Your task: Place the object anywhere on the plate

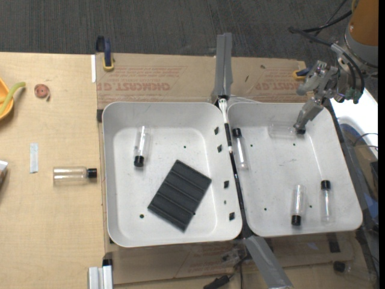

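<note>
A black ribbed plate (179, 195) lies flat and at an angle in the left bin (120, 221). A clear vial with a black cap (140, 144) rests up and to the left of it. My gripper (299, 128) reaches down into the far right part of the right bin (343, 221). Its tip is right beside a faint clear vial (278, 130) lying on the bin floor. I cannot tell whether it touches that vial. Three more capped vials lie in the right bin: one (238, 147) by the left wall and two (296, 205) (325, 198) near the front.
The raised rims of the two bins meet at a divider (231, 161). Outside the bins, another vial (73, 173) lies on the wooden bench at left. Near it are a white strip (33, 158), a red disc (41, 91) and a yellow object (6, 100). Cables hang near the arm (361, 17).
</note>
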